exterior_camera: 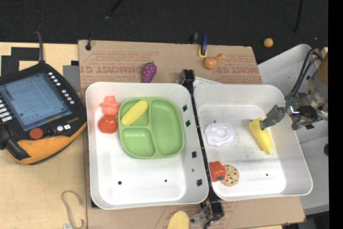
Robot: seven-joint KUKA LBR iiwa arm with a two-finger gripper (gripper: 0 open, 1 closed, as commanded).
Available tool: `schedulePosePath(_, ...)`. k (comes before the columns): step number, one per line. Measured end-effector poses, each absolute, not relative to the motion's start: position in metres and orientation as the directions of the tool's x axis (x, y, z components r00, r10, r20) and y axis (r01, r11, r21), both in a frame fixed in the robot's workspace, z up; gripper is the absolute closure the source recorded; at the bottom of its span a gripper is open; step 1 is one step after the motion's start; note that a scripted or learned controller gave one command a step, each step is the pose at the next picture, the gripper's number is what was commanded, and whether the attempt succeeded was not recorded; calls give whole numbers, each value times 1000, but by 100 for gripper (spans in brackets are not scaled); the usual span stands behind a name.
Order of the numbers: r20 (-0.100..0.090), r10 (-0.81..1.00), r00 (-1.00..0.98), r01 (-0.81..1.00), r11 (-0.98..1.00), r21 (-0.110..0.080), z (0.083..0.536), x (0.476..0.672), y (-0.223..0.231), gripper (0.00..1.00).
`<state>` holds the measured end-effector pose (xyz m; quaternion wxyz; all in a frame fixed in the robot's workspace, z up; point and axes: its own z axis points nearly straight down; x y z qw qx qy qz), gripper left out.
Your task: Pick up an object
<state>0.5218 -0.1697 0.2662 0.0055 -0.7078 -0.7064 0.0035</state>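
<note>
In the right bin point(289, 179), a yellow banana-shaped toy point(262, 137) lies near the right side. A white egg-like toy point(218, 134) sits at the bin's left, and a red piece point(216, 170) with a cookie point(231, 175) lies at the front left. My gripper point(288, 118) hangs over the right bin's right edge. It is open, and its left finger point(273, 115) is just above the yellow toy's upper end. Nothing is between the fingers.
The left bin point(139, 185) holds a green divided plate point(161, 131) with a corn cob point(133, 111), plus a pink toy point(109, 105) and a red cup point(107, 124). Purple grapes point(149, 71) and an orange gourd point(213, 61) lie behind the bins. A control pendant point(37, 110) rests at left.
</note>
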Motion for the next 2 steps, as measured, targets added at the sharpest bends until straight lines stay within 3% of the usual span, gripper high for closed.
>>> schedulePosePath(1, 1, 1000, 0, 1000, 0, -3, 272, 524, -170, 0)
schedulePosePath(2, 2, 1000, -1, 1000, 1, -7, 226, 520, -174, 0)
